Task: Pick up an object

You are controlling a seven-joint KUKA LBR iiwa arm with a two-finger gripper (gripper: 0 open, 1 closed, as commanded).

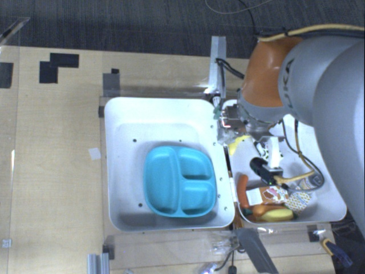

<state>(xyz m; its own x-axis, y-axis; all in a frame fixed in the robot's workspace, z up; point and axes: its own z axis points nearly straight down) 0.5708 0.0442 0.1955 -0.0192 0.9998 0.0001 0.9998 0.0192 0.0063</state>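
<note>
The grey arm with its orange band hangs over the back of the right bin. My gripper is low at that bin's back left corner, next to a yellow object lying by the wall between the bins. Several small objects lie at the bin's front. They include a black object, a white piece, an orange-red stick, a yellow banana, a red and white packet and a patterned pouch. The arm hides the rest of this bin.
The left bin holds a blue divided plate toward its front right. A metal post stands behind the wall between the bins. Cables run along the gripper and across the floor behind.
</note>
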